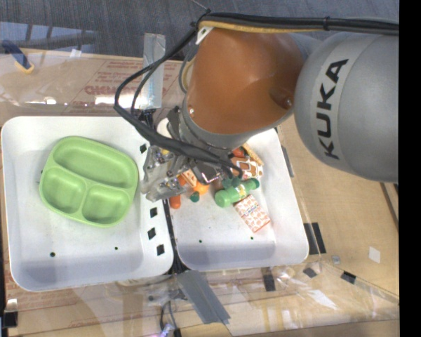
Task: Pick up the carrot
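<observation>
My claw (170,177), its grip impossible to tell, hung over the carrot (184,190), crowded by a green bottle (233,191) and packets (253,213).

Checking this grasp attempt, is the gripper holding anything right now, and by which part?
Cannot be told. The gripper is down in the right bin over the carrot, but cables and the wrist hide any contact.

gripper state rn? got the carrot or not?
Gripper: low over the right bin, by the carrot; open or shut cannot be told, and no grasp on the carrot is visible.
</observation>
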Tool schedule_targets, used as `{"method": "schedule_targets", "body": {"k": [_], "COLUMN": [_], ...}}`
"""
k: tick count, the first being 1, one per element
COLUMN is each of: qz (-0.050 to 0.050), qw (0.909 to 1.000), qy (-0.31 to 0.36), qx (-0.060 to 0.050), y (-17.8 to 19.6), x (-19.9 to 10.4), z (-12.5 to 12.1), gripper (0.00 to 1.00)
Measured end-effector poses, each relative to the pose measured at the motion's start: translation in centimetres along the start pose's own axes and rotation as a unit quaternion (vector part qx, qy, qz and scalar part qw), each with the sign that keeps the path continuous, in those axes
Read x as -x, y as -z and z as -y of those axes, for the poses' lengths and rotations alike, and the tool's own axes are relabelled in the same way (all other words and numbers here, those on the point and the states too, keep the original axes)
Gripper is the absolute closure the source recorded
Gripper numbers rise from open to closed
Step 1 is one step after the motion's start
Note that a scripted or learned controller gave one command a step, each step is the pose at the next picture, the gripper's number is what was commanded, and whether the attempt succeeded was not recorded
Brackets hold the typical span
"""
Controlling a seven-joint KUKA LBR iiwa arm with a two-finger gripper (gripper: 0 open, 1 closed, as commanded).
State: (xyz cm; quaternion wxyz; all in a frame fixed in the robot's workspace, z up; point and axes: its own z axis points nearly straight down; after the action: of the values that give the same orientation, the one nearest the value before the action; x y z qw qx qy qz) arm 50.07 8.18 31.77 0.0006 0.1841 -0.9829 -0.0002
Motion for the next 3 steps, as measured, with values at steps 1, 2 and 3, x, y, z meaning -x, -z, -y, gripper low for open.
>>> {"method": "schedule_targets", "body": {"k": [1, 2, 3], "qz": [0.002, 0.002, 0.004], "qw": [0.9871, 0.9371, 0.8387], "qy": [0.160, 0.349, 0.545], "qx": [-0.002, -0.002, -0.007], "y": [0.8, 3.6, 17.8], "x": [0.1, 0.1, -4.3], "z": [7.1, 12.9, 13.0], "gripper": [1.00, 1.00, 1.00]}}
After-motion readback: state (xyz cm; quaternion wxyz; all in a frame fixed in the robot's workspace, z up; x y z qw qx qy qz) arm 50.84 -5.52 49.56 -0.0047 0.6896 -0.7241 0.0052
